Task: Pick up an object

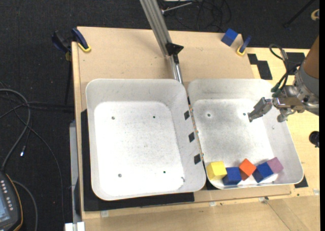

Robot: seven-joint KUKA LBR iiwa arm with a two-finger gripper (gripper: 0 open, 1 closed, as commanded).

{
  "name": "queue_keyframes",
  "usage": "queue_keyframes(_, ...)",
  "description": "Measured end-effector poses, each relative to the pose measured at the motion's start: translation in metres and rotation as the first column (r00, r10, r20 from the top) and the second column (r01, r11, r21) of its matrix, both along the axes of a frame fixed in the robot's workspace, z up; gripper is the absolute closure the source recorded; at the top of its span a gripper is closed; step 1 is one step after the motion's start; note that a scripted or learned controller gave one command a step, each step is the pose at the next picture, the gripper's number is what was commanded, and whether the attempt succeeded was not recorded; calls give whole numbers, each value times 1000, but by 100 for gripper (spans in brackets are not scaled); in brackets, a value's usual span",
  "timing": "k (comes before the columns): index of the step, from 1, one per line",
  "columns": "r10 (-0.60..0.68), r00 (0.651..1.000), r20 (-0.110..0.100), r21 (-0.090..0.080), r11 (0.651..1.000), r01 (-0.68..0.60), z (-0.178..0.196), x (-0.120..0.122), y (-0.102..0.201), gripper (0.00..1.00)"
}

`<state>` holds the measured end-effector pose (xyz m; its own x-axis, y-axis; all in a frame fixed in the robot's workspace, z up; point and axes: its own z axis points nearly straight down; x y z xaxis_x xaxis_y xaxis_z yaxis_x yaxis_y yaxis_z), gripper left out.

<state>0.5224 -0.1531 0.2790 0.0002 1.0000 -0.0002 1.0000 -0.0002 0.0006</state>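
though hovering over the right bin near its far right side, gripper open with nothing between fingers. blocks clustered along the bin's near edge: yellow block, blue block, orange block, second blue block, purple block. well apart from the tool, toward the camera and slightly left. likely needs a pull toward the near edge, then down.

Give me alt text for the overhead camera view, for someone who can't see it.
A robot arm's pincer hovers over the right bin, whose near edge holds five blocks: yellow, two blue, orange and purple. A left bin sits beside it.
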Motion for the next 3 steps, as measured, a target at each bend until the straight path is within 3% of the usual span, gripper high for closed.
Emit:
queue_keyframes(1,5,1000,-8,3,1000,-5,-85,17,32,0)
queue_keyframes(2,-1,1000,0,0,1000,1,-61,-1,30,0)
queue_keyframes(3,5,1000,5,-2,1000,-5,-69,92,16,0)
